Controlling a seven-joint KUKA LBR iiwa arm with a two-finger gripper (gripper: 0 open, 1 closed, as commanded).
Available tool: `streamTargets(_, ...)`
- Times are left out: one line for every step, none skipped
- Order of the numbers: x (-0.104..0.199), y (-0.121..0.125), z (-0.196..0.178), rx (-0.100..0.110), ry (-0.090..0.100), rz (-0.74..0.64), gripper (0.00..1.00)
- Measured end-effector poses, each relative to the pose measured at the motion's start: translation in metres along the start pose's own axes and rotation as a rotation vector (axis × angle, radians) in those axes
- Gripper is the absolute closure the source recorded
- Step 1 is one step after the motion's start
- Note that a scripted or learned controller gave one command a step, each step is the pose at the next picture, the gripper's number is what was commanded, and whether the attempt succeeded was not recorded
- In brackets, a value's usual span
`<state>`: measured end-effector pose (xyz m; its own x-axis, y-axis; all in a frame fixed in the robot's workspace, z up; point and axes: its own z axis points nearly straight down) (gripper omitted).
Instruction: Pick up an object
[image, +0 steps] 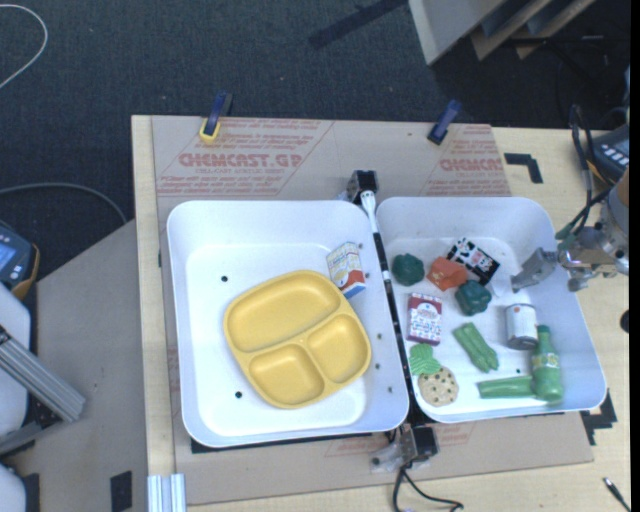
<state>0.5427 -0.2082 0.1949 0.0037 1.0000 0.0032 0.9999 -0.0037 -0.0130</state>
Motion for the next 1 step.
streamTargets(0.0003, 0.0033, -0.0072, -0.013, -0.004, -0.004, 0.0)
